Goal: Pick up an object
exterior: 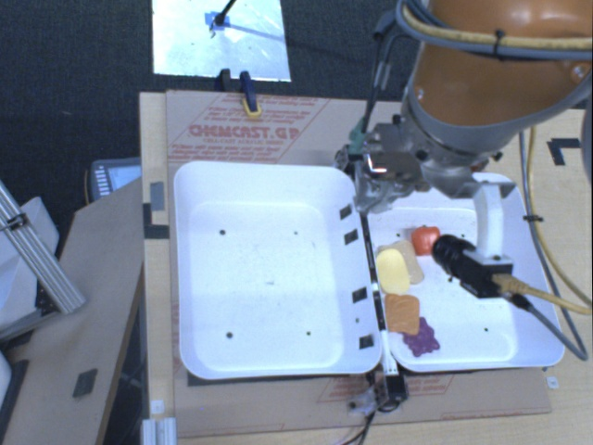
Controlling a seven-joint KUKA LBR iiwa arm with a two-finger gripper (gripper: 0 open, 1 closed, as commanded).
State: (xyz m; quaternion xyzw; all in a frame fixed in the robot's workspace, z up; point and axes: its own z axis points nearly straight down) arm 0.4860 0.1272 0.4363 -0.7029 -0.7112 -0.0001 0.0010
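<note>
Four small objects lie in the right bin beside the divider: a yellow piece, a red ball, an orange block and a purple cluster. The gripper hovers above the bin's far corner; whether it is spread or closed cannot be told. Judged an approach step: next it must descend over one object.

Red block letters reading roughly "CHEMCAST GP" ran across the cardboard sheet under the bins, along its far edge just beyond the left bin. A smaller line of red print sat above that word and more red print showed on the sheet's near edge below the bins, but both were too small and blurred to read. No other text, number or label could be read anywhere else.
</note>
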